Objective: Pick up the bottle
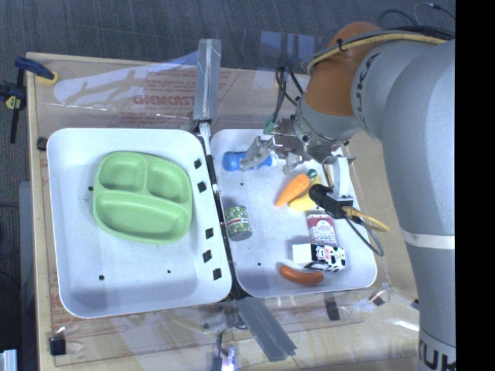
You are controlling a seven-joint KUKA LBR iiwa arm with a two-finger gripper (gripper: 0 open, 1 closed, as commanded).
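Observation:
The bottle (232, 161) is blue with a rounded end and lies on its side at the far left of the right bin (363, 273), near the divider. My gripper (259, 157) is low over the bottle's right part. Its fingers sit on either side of the bottle's body and are shut on it. The bottle's rounded blue end sticks out to the left of the fingers. The bottle is level with the bin floor; I cannot tell if it is lifted off it.
An orange carrot (294, 191) lies just right of the gripper. A small green can (237, 222), a milk carton (321, 242) and a red sausage (302, 274) also lie in the right bin. The left bin (69, 284) holds a green divided plate (143, 197).

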